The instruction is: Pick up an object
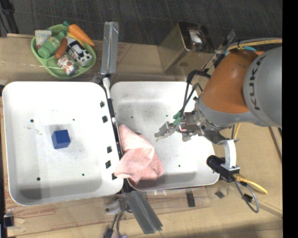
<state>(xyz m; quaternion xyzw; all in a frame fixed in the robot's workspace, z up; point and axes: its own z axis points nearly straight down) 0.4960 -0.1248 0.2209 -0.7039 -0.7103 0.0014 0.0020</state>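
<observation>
Far away on the left, a green bowl [44,63] sits on the brown bench [139,53]. It is full of toy food. An orange carrot [80,33] pokes out over its far right side, and a small black and white carton [81,53] lies in it too (the other toys are too small to name). A grey metal bar [109,46] stands just right of the bowl, at the far end of the gap between the two bins. Further right, a shiny metal box [188,37] rests at the far edge of the bench. The floor [154,4] past the bench is dark grey.
</observation>
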